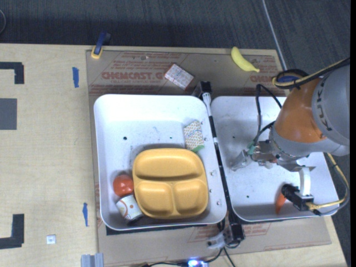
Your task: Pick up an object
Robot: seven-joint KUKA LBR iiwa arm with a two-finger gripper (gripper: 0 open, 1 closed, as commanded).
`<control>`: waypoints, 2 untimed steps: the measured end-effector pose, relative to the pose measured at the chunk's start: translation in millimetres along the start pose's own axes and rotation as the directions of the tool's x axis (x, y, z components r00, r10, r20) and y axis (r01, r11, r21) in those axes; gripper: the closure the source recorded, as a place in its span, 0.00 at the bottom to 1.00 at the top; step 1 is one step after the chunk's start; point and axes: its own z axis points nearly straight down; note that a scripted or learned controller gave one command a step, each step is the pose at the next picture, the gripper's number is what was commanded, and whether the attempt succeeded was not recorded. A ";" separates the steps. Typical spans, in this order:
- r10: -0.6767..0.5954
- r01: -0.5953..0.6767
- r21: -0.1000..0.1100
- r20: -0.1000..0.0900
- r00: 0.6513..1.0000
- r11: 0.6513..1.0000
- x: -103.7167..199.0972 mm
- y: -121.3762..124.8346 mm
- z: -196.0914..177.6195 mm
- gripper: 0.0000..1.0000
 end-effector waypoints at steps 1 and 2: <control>-0.001 0.001 0.000 -0.001 1.000 1.000 -1.2 43.3 0.1 0.00; -0.001 0.001 0.000 0.000 1.000 1.000 0.9 78.5 0.2 0.00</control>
